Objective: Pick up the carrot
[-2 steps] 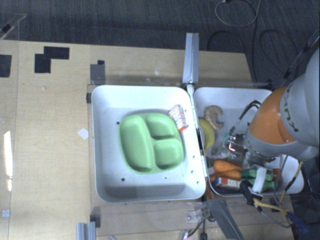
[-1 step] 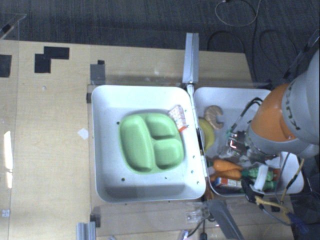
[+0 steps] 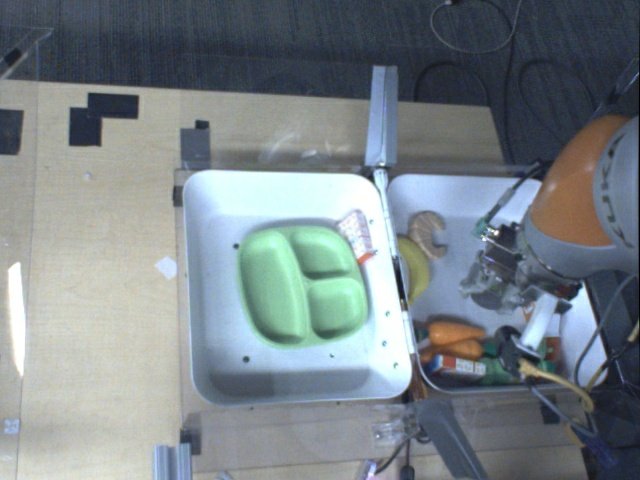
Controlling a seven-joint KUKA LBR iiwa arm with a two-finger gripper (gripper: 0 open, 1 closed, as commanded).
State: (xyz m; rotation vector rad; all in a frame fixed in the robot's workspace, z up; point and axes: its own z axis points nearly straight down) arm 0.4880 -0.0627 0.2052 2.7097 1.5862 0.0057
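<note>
The orange carrot [image 3: 455, 334] lies along the near side of the right bin [image 3: 455, 190], with its green end pointing right. My gripper [image 3: 488, 284] hangs over the middle of that bin, a short way above and to the right of the carrot and apart from it. Nothing shows in the gripper.
In the right bin a yellow fruit [image 3: 417, 266] rests against the left wall, a tan wooden piece [image 3: 431, 230] lies behind it, and a flat dark packet [image 3: 462, 367] sits in front of the carrot. The left bin [image 3: 215, 298] holds a green divided plate [image 3: 302, 284] and a small red-and-white wrapper [image 3: 355, 234].
</note>
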